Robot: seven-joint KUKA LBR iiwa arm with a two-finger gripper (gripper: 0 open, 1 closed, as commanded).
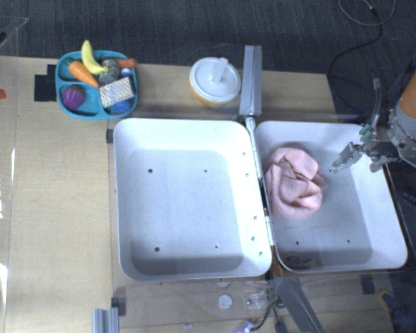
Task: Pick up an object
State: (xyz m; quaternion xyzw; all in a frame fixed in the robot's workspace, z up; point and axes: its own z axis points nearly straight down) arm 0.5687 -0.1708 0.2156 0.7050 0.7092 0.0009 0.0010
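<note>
soft, even light, mild blur

lit evenly from overhead, fairly bright. cast faint grey shadows along the near inner walls of the white bins (187, 266). glared off clear plastic at the left edge. looked soft and grainy throughout, blurrier toward the right.

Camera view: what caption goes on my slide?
A robot gripper hangs beside a crumpled pink cloth in the right bin.

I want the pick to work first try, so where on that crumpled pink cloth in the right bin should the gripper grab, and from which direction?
Probably best taken at the raised fold across the middle of the crumpled pink cloth, coming straight down from above. The cloth lies in a soft heap on the floor of the right white bin, so its ridges offer something to pinch, while its flat edges hug the floor. The gripper is beside it, to the right.
</note>
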